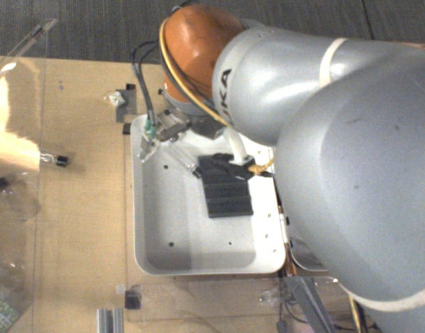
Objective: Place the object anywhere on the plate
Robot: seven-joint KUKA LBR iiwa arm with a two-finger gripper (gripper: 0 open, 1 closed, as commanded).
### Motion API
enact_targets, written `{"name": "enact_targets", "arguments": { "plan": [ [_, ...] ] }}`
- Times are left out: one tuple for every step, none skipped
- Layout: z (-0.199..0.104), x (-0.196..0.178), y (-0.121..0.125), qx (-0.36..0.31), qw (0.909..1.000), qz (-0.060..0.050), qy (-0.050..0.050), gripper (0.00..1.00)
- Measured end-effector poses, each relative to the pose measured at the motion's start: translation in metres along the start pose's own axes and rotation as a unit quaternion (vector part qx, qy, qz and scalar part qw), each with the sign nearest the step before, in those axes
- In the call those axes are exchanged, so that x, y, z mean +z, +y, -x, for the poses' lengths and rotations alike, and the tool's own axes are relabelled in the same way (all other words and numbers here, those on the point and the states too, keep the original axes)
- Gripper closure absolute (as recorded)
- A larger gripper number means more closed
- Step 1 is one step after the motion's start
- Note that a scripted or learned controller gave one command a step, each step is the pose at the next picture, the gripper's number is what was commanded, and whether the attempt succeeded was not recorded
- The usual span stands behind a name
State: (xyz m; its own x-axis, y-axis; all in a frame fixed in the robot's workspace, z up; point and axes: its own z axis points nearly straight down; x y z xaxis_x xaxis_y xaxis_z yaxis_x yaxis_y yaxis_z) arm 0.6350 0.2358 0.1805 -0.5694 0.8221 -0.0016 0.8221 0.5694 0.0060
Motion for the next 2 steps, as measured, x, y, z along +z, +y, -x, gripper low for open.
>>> {"name": "enact_targets", "arguments": {
  "plan": [
    [0.014, 0.058, -0.008, -0.072, 0.9974, 0.000, 0.000, 0.00],
    [0.032, 0.039, -0.019, -0.344, 0.9391, 0.002, -0.001, 0.00]
  ]
}}
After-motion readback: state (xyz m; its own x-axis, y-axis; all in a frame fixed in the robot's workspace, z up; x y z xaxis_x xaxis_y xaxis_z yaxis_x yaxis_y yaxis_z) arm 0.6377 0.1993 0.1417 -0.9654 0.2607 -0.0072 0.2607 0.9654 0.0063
